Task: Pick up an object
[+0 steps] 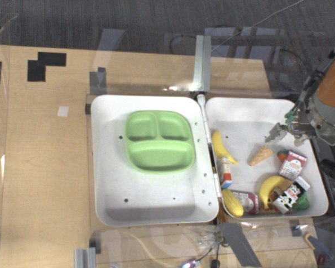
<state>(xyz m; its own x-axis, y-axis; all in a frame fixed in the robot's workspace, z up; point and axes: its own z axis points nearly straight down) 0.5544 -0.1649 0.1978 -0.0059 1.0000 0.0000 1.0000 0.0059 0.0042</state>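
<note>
The arm (330,91) reaches in from the right, its orange band above the wrist, and its gripper (288,132) hangs over the upper right part of the right bin (240,110). The 2 fingers (275,134) are spread apart with nothing between them.

Just below and left of the gripper, apart from it, a tan cone (261,156) lies tilted on the bin floor. To its right, under the gripper, a small red and white carton (292,164) lies at a slant. Along the bin's left wall a banana (220,147) lies lengthwise, and below it a small bottle (226,172) with red and blue on it. In the lower left corner a corn cob (233,202) lies touching a red packet (248,201). A second banana (271,187) curves beside that packet. At the lower right a black and white carton (288,197) rests against that banana, with something green (302,202) just behind it; I cannot tell what the green thing is.

The left bin (106,166) holds a green tray (159,140) with 3 compartments, lying flat toward the bin's upper middle. The 2 bins stand side by side on a wooden bench (39,149), touching along a metal rail (203,66).
</note>
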